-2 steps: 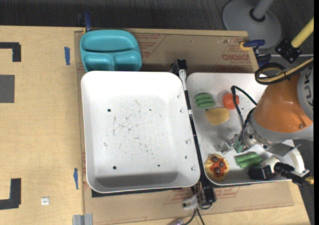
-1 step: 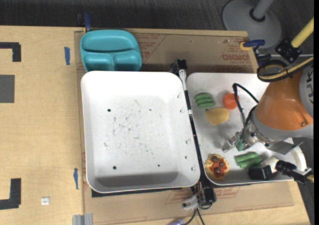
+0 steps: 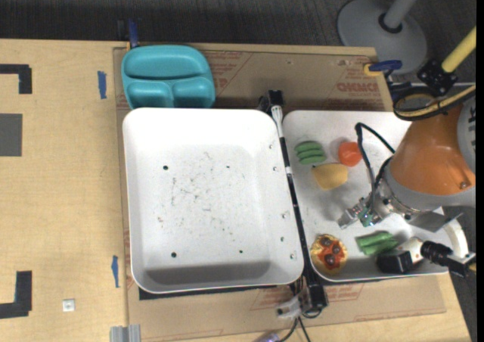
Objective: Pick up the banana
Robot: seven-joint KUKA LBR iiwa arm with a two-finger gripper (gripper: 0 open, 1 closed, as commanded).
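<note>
While the jaws (image 3: 354,216), state unclear, hover in the right bin (image 3: 302,144), dark carpet borders the cardboard-topped bench (image 3: 60,197).

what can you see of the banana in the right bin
The banana is a short, pale yellow, plump piece, smooth and plastic-looking like toy food. It lies flat on the floor of the right bin, in its upper half, just below the green ridged item and beside the orange ball. The gripper is below it, apart from it.
</note>
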